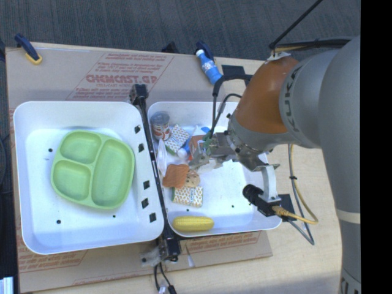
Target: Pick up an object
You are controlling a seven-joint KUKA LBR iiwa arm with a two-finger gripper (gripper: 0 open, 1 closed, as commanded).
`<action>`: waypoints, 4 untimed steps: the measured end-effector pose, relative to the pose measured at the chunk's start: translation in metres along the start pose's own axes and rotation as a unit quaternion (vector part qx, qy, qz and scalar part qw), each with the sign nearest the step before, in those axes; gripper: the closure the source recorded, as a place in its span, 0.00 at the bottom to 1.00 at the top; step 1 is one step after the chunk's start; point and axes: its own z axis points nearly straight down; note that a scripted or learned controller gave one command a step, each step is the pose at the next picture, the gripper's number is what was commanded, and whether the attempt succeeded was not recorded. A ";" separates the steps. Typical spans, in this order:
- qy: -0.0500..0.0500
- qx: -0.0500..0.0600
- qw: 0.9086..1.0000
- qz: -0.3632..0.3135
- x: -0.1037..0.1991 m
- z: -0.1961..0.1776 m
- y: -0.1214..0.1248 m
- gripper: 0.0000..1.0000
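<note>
the left bin point(24, 164) holds one thing: a light green divided plate point(93, 169) with three compartments, lying flat a little left of the bin's middle and tilted slightly to the frame. black clips run down the seam point(147, 164) where the two bins meet.

the right bin point(245, 216) is crowded along its left half. near the top left corner stands a small can point(160, 125) with a reddish label, upright. just right of it lie a few small packets point(179, 138) with pale and blue printing, bunched together and partly overlapping. below them sits a brown, flat, toast-like piece point(177, 176), touching a patterned cracker-like square point(188, 195) beneath it. at the bin's lower edge lies a yellow banana-shaped piece point(193, 224), lengthwise along the front wall and apart from the rest.

the gripper point(204, 152) reaches down from the right into the middle of this bin, its tip among the packets and just above the brown piece. whether its fingers are parted or closed, or grasp anything, cannot be told. the orange band point(263, 100) and grey arm cover the bin's upper right part.
</note>
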 end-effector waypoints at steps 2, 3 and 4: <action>0.001 0.000 1.000 -0.003 0.051 -0.059 -0.048 1.00; 0.001 0.000 1.000 -0.006 0.052 -0.069 -0.047 1.00; 0.001 0.001 1.000 -0.009 0.052 -0.079 -0.047 1.00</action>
